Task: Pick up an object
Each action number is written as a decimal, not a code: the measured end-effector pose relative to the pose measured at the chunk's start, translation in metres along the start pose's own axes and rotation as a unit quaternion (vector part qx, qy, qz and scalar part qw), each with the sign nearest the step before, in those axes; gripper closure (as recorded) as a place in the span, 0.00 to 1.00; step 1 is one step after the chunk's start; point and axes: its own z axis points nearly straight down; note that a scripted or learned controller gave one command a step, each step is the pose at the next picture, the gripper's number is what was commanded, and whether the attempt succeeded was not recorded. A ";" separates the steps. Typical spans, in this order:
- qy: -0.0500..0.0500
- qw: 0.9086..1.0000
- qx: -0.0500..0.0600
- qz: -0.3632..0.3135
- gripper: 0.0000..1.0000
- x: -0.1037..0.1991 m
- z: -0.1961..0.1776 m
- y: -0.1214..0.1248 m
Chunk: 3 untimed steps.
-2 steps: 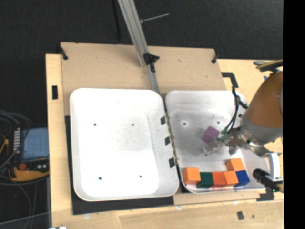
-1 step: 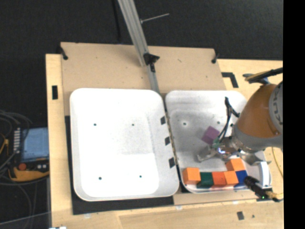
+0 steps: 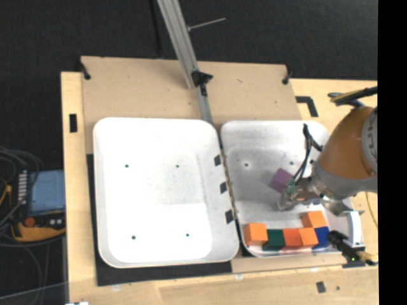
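Note:
In the right bin [image 3: 254, 138] a purple block [image 3: 280, 180] lies near the middle. Along that bin's near edge sits a row of blocks: an orange one [image 3: 257, 232], a dark green one [image 3: 275, 239], another orange one [image 3: 292, 237], more orange ones [image 3: 312, 220] and a blue one [image 3: 321, 236]. My gripper [image 3: 287, 201] hangs low in the right bin, just below and right of the purple block and above the row. The arm's orange band [image 3: 346, 148] stands to its right. I see nothing between the fingers.
The left bin [image 3: 159, 189] lies beside the right one, sharing a middle wall with black clips [image 3: 224, 186]. A slanted metal post [image 3: 181, 40] rises at the back. A blue box and cables [image 3: 41, 196] sit off the bench at the left.

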 end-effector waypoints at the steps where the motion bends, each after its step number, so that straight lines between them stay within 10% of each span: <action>1: -0.001 1.000 -0.001 -0.007 1.00 0.008 -0.055 0.008; 3: -0.001 1.000 0.003 -0.007 1.00 0.014 -0.097 0.008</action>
